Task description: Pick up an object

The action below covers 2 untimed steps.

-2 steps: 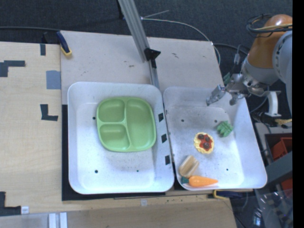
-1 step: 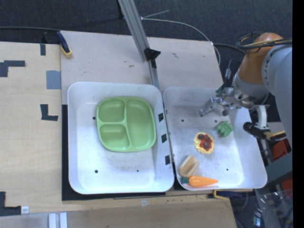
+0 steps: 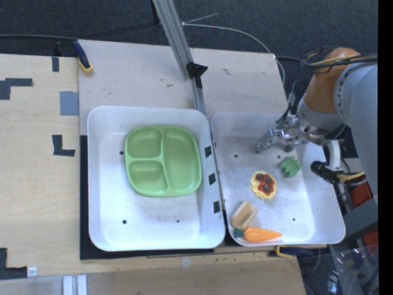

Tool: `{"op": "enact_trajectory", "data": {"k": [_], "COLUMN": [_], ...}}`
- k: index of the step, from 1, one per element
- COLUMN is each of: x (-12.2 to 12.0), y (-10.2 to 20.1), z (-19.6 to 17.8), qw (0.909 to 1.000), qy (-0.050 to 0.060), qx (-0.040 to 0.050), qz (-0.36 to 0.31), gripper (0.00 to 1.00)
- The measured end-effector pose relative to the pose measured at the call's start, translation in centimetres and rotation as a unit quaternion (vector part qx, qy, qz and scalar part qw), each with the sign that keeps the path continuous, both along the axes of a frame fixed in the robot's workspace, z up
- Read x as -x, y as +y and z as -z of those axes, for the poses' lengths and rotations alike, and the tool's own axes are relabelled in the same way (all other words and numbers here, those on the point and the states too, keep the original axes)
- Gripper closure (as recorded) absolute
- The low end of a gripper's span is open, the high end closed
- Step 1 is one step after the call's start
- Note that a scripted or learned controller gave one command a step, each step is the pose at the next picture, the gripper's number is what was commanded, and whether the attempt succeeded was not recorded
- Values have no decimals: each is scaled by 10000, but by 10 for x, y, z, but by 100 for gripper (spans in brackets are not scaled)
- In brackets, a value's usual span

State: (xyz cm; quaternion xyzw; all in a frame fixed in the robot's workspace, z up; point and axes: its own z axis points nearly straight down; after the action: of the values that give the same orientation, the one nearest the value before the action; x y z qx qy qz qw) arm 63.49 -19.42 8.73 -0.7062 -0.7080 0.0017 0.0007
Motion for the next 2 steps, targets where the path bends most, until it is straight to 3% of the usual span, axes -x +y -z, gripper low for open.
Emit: {"op": "enact_trajectory", "data": {"k": [1,2], "x": [-1,-9], "y": [1,6], "z": [-11,-71], "qw": [10000,10000], "qy": [-4,-44], "qx": [2,-2], "qz": [-9,0], "gripper": [100,100]}}
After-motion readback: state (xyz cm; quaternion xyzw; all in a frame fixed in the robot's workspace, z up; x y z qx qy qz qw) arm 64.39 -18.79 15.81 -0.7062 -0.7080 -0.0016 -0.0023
